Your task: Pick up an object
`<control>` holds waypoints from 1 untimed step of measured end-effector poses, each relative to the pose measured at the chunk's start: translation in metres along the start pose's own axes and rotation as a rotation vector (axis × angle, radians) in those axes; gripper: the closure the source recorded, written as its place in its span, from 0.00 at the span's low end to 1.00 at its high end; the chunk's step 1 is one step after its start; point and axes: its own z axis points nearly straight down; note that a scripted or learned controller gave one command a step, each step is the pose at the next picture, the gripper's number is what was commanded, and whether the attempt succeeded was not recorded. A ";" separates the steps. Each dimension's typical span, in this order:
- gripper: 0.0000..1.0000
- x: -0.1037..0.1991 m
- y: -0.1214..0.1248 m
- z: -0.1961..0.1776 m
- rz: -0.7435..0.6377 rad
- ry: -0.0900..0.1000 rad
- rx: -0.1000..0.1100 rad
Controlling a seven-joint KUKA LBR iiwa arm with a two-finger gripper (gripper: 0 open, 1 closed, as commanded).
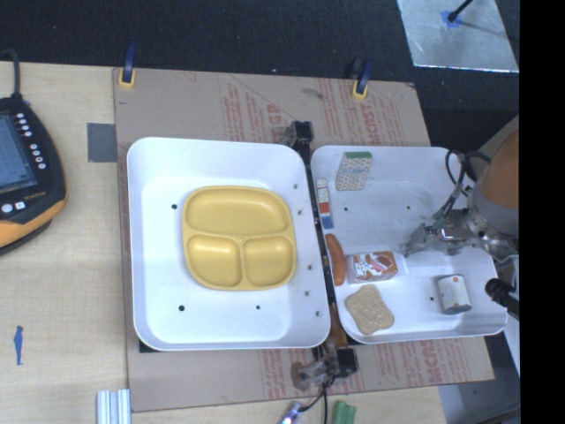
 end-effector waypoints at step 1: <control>0.00 0.068 0.043 0.000 -0.002 0.000 -0.002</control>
